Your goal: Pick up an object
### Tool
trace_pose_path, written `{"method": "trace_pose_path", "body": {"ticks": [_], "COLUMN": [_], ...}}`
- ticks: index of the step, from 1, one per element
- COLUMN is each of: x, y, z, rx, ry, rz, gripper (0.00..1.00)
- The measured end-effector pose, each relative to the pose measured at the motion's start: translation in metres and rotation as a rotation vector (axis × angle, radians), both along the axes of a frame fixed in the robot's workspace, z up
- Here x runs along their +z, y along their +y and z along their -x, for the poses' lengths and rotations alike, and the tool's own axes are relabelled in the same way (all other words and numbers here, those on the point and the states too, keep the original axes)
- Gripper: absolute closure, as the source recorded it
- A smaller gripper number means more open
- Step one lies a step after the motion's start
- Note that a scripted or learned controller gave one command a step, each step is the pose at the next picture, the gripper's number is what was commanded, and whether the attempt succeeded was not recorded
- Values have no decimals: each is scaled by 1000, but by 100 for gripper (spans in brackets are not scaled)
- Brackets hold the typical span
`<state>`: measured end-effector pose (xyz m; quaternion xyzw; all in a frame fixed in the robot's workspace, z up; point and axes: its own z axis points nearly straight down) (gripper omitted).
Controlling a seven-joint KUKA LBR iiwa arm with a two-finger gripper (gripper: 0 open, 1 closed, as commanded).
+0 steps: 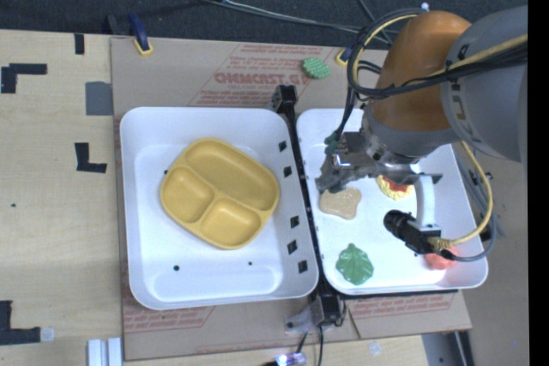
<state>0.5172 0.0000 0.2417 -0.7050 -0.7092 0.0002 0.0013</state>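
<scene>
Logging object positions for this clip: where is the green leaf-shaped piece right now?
The green leaf-shaped piece lies in the right bin, near its front edge, just below the tan flat piece and left of the claw's black attachment.

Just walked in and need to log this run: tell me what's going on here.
A grey and orange robot arm reaches from the right over the right bin, its tool low beside a tan flat piece. A green leafy piece lies nearer the front. The left bin holds a yellow divided tray. Nothing is visibly gripped yet.
</scene>
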Motion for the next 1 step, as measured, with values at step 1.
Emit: {"method": "trace_pose_path", "body": {"ticks": [1], "x": [-12], "y": [50], "z": [-1], "rx": [-1], "ry": [2], "rz": [1], "gripper": [100]}}
